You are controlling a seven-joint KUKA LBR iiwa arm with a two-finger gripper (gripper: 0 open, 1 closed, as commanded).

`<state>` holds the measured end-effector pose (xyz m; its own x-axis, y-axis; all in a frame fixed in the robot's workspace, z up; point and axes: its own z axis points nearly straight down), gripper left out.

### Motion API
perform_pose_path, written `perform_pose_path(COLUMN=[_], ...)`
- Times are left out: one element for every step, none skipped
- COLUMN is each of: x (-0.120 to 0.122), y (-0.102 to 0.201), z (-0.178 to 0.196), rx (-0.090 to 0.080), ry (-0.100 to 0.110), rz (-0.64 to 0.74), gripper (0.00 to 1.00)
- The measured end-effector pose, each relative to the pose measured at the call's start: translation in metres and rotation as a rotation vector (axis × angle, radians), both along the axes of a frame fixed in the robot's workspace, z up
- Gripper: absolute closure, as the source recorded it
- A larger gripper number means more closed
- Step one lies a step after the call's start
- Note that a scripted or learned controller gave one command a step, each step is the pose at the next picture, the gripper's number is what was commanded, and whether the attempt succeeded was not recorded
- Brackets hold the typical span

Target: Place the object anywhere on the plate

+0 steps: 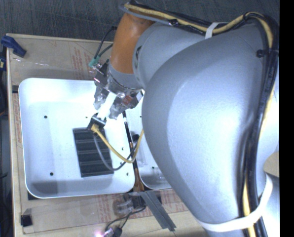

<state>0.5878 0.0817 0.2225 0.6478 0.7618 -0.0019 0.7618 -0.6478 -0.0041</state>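
Note:
A dark ribbed rectangular plate [91, 153] lies flat in the left white bin [43, 132], toward its near right part. My gripper [106, 108] hangs over the bin just above the plate's far right corner, below the orange wrist band. A small dark piece with a yellow tip [94, 124] shows at the gripper's lower end, right at the plate's far edge; I cannot make out whether it is held or part of the tool. A yellow cable [115, 154] loops from there across the plate's right side.
The big grey arm [206, 122] covers most of the right bin [154, 181], leaving a sliver of it in sight. A thin dark rod [131, 147] runs along the divide between the bins. Blue clamps [13, 44] sit at the bench's far left corner.

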Motion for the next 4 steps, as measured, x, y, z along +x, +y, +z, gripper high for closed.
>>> perform_pose_path(x=[0.045, 0.041, -0.059, 0.024], y=[0.046, 0.018, 0.012, -0.028], z=[-0.133, -0.130, -0.032, -0.033], rx=[-0.001, -0.002, 0.000, -0.001], ry=[0.002, -0.003, 0.004, 0.003], rz=[-0.163, -0.660, -0.428, -0.321], gripper=[1.00, 1.00, 1.00, 1.00])
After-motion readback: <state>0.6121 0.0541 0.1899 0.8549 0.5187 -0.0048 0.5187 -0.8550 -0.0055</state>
